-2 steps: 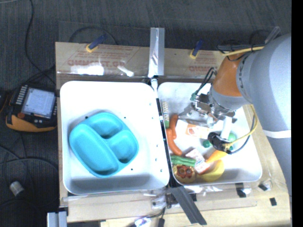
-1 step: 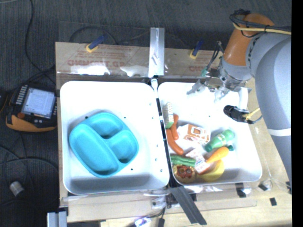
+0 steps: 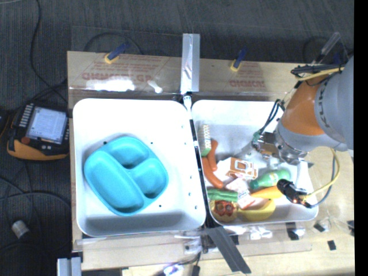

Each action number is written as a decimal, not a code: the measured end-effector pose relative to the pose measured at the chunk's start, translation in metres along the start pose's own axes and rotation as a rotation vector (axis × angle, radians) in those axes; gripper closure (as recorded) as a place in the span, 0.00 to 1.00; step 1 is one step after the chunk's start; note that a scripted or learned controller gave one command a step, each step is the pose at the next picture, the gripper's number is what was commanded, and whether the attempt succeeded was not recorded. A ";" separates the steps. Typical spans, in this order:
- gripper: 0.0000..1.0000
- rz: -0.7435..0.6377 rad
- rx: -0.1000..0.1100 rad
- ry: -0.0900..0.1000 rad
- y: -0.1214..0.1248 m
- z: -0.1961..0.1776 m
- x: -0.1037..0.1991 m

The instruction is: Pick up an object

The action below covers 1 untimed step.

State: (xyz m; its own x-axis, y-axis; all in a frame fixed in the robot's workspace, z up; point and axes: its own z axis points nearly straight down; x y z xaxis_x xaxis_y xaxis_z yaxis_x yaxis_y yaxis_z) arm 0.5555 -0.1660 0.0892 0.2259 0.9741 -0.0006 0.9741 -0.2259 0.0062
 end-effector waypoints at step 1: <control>0.00 0.227 -0.009 0.001 -0.046 -0.001 0.061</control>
State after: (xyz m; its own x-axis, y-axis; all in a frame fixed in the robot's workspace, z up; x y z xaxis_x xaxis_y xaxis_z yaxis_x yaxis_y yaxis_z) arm 0.5240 -0.0959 0.0899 0.4389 0.8985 0.0031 0.8984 -0.4389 0.0146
